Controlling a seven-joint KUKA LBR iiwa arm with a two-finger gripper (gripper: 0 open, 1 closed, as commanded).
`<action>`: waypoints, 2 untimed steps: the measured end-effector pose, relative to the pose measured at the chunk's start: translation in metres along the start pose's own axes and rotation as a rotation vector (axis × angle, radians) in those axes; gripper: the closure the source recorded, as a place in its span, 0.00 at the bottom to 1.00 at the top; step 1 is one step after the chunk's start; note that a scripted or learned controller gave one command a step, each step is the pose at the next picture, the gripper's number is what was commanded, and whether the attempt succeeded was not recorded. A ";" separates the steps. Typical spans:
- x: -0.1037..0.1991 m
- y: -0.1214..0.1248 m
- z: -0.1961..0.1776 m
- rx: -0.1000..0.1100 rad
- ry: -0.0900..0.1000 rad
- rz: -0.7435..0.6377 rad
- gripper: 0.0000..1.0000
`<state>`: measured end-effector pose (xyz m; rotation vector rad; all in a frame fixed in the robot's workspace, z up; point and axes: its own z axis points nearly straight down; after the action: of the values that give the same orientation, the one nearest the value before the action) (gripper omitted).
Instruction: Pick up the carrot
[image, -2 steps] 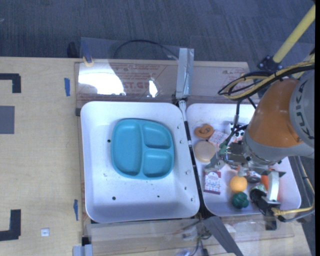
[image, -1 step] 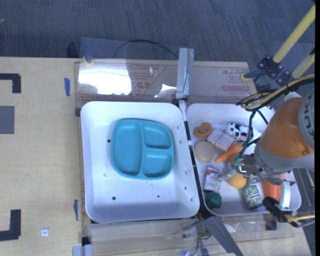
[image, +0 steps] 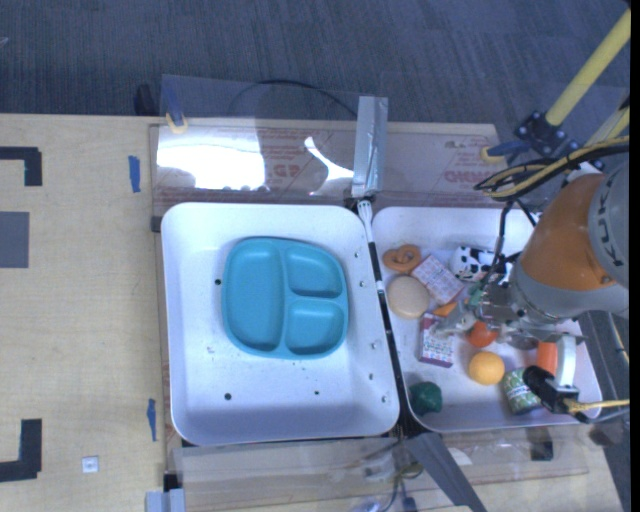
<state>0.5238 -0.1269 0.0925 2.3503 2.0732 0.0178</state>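
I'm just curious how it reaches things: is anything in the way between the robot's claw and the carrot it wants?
Nothing visible blocks it. The gripper hangs in the right bin, and the carrot lies just beside it. An orange ball and a small can crowd close.

We cannot make out the gripper (image: 487, 312) fingers at right of centre; the arm (image: 570, 250) covers them and runs off the right edge. The carrot (image: 546, 355) shows partly beneath it. Small packets (image: 437, 345) beside it are too blurred to identify.
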 end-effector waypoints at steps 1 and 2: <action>0.037 0.024 0.001 -0.002 -0.004 0.438 0.00; 0.000 0.083 -0.081 0.011 -0.009 0.734 0.00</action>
<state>0.6053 -0.1370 0.1743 2.9442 1.0936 -0.0004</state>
